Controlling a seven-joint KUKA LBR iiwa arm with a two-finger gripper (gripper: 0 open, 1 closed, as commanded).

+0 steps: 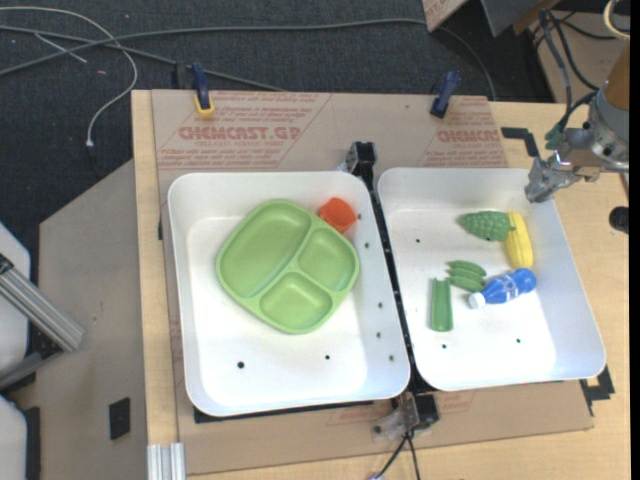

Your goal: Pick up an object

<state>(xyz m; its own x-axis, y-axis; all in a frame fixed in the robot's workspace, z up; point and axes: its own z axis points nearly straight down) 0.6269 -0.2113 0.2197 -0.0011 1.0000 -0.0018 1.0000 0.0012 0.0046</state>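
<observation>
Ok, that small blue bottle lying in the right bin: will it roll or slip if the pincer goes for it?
The blue bottle lies on its side and looks rounded, so a nudge would probably roll it across the right bin. It seems to be smooth plastic, likely light and slippery. It touches the yellow corn and may push it.

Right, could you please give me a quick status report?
Gripper over right white bin's far edge, holding nothing visible. Yellow corn cob and green leafy toy nearest. Path unobstructed.
</observation>
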